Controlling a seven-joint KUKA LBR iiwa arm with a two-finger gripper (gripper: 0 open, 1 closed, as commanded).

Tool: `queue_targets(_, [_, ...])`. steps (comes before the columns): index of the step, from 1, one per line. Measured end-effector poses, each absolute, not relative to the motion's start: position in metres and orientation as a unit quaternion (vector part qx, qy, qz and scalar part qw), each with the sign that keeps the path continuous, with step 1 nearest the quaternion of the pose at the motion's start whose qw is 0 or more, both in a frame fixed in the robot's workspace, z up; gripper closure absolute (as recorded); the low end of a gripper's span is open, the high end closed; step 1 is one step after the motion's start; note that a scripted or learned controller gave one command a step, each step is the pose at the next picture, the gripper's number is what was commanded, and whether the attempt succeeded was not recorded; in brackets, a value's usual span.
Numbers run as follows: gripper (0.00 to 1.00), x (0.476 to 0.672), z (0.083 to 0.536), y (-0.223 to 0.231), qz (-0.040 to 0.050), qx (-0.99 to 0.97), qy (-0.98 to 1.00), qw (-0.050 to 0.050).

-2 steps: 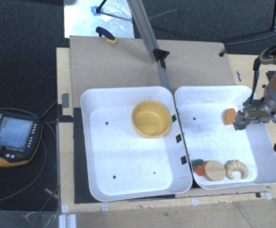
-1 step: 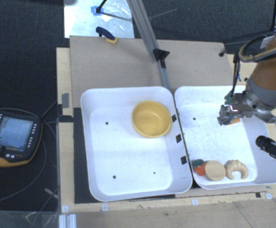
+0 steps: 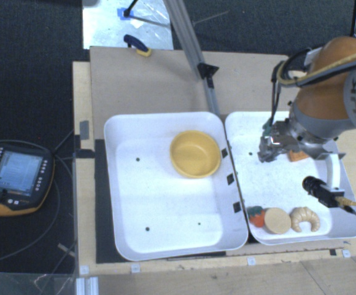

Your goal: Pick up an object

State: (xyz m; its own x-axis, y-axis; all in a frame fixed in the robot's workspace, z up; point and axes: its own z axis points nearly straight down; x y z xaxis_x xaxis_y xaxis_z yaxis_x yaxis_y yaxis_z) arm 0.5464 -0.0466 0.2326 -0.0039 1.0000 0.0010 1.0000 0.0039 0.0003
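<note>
While gripper (image 3: 267, 154) hovers, bowl (image 3: 194, 153) sits apart.

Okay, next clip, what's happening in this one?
A KUKA arm reaches in from the right over the right bin, and its gripper sits low above the bin floor near the upper part. A small orange piece lies just beside it, partly hidden by the arm. Nothing can be seen between the fingers. Along the bin's near edge lie a croissant, a round tan disc and a small red and green item. A yellow bowl sits in the left bin.
</note>
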Motion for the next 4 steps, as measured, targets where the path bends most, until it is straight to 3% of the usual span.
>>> queue_targets(2, [1.00, 0.570, 0.242, 0.046, -0.0009, -0.705, -0.709, 0.000])
queue_targets(3, [1.00, 0.564, 0.241, 0.094, -0.0007, -0.705, -0.709, 0.000])
queue_targets(4, [0.00, 0.565, 0.241, 0.091, -0.0003, -0.707, -0.707, 0.000])
